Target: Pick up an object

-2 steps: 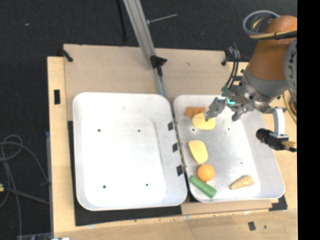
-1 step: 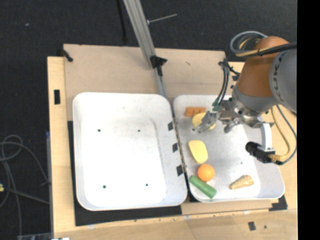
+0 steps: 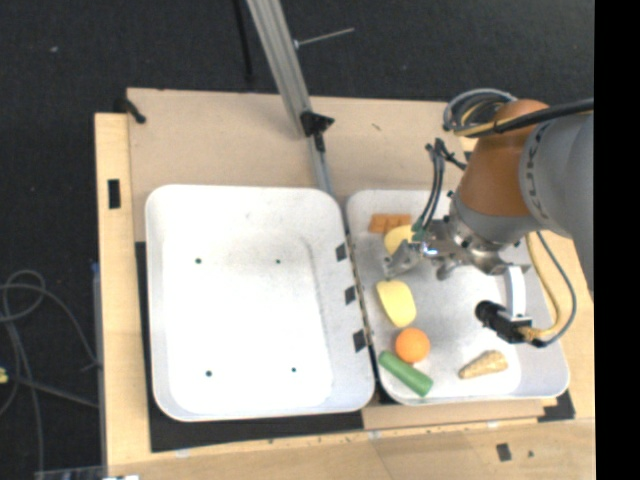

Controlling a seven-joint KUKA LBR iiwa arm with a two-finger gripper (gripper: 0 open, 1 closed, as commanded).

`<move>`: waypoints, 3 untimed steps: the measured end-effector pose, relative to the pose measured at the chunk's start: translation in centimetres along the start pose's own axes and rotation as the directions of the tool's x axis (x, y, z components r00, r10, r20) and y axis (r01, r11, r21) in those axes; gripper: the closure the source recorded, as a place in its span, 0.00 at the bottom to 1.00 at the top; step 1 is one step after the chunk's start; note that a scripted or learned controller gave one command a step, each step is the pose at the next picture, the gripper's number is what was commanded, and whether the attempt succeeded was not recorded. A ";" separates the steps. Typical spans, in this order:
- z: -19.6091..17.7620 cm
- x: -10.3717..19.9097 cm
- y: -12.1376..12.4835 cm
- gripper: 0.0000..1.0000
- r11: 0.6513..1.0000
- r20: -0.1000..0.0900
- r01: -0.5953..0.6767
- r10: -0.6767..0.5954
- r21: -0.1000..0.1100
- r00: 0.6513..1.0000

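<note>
Yellow fruit [image 3: 397, 302] lies just below the hand [image 3: 408, 251] in right bin [image 3: 540, 373]; orange ball [image 3: 412, 345] w/ green piece [image 3: 405, 374] further below. Hand's grip state: can't tell.

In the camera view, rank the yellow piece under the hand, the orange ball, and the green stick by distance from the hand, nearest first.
Measured from the hand in the right bin:
1. Yellow piece, just below the hand in the picture, by the bin's left wall.
2. Orange ball, lower still.
3. Green stick, at the bin's lower left corner.
</note>
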State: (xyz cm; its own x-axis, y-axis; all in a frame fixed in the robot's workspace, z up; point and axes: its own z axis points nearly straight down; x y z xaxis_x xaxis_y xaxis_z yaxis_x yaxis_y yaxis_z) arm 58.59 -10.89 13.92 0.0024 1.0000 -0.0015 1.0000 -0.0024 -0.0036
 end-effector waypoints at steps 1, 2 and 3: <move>4.0 -0.1 0.0 0.00 1.000 0.000 -0.001 0.001 -0.002 1.000; 2.7 -0.2 0.1 1.00 1.000 -0.001 -0.008 0.008 -0.009 1.000; -1.7 -0.5 0.3 1.00 1.000 -0.001 -0.004 0.004 -0.009 1.000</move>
State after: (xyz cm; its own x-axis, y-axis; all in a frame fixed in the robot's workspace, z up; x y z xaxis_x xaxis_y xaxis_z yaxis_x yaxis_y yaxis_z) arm 58.92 -11.37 15.58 0.0067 1.0000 -0.0010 1.0000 -0.0067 0.0053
